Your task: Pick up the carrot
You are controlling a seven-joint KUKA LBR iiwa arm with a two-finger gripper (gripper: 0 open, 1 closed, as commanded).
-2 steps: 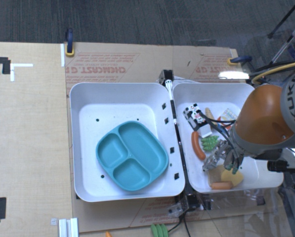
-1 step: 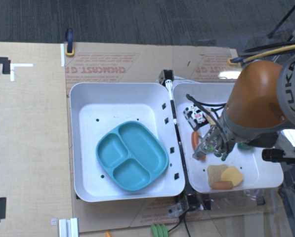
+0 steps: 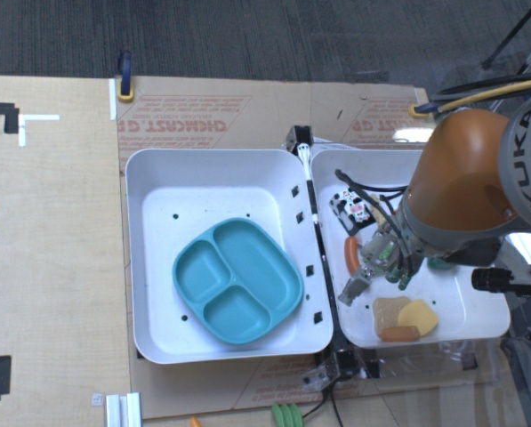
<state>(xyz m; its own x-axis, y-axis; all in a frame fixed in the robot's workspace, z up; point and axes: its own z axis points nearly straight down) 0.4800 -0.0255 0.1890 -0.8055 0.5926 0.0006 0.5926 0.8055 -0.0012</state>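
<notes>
1. From my remote seat I see the table (image 3: 52, 265) carrying two shallow white bins side by side: the left bin (image 3: 149, 265) and the right bin (image 3: 478, 314).
2. A teal divided plate (image 3: 238, 278) with three compartments lies tilted in the left bin.
3. The carrot (image 3: 350, 254), a small orange piece, lies in the right bin near its left wall, standing roughly along that wall.
4. The arm's orange band (image 3: 465, 172) hangs over the right bin, and the end effector (image 3: 372, 269) points down and left, just beside the carrot on its right.
5. I cannot tell whether the end effector is open or closed; cables and the wrist clutter that spot, and I see nothing clearly held in it.
6. A tan and yellow lump with an orange-red piece (image 3: 406, 318) touching its front edge sits near the right bin's front wall.
7. A small black and white object (image 3: 349, 207) lies behind the carrot.
</notes>
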